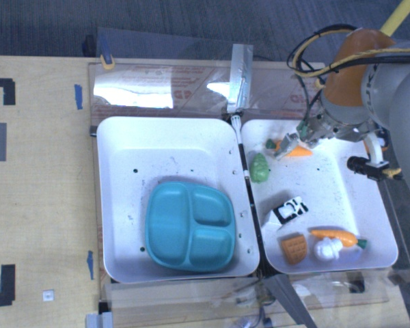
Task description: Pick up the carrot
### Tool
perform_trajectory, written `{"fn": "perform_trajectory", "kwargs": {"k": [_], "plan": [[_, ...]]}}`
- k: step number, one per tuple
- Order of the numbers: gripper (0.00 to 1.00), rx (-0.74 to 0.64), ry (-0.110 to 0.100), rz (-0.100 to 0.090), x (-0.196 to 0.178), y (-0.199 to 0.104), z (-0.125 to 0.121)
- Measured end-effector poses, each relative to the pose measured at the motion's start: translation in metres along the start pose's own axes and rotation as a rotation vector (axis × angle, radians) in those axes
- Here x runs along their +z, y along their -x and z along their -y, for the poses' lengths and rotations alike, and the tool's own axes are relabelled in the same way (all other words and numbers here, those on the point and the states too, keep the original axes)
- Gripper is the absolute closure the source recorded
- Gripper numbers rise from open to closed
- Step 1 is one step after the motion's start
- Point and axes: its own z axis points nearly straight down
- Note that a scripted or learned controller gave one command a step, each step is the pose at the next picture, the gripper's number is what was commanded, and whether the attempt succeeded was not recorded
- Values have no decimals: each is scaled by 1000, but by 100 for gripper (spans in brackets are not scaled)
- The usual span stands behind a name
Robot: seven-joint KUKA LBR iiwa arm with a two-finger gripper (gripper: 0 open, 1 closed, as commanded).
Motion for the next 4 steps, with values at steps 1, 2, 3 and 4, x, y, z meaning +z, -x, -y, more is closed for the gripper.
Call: {"fn": "perform_trajectory", "kwargs": {"k": [1,2,3,4], "plan": [[0,-314,8,-9,-44,28,18],[0,-343,-19,-29,8,-15,1],[100,-346,-2,-15,-5,-14,-3],[100,-131,5,-15,-95,-55,30]]}}
